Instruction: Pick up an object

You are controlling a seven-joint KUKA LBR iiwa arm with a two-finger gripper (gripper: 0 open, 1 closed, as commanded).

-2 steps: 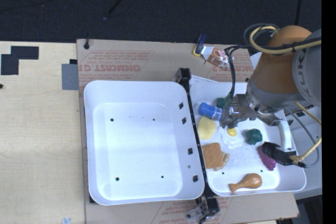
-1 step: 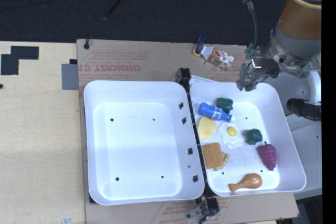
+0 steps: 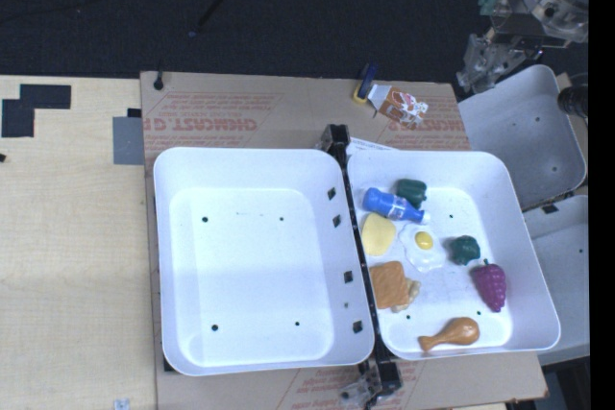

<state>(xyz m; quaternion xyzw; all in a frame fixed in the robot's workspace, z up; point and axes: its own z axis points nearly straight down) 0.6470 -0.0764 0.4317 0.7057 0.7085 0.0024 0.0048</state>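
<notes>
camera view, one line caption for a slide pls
Grey arm's gripper raised beyond the right white bin of toy food, purple plastic grapes included.

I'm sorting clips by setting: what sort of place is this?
Probably a robotics lab bench: two white bins on a cardboard sheet, toy food like a purple grape bunch, and a gripper above.

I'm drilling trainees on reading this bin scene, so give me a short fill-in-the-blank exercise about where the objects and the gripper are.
1. All the toy food lies in the ____ bin.
2. The purple grapes lie just below the dark green piece, near that bin's ____ wall.
3. The gripper hangs ____ both bins, over the bench's far right corner.
4. The chicken drumstick lies nearest the bin's ____ edge.

Missing words: right; right; outside; near
</notes>
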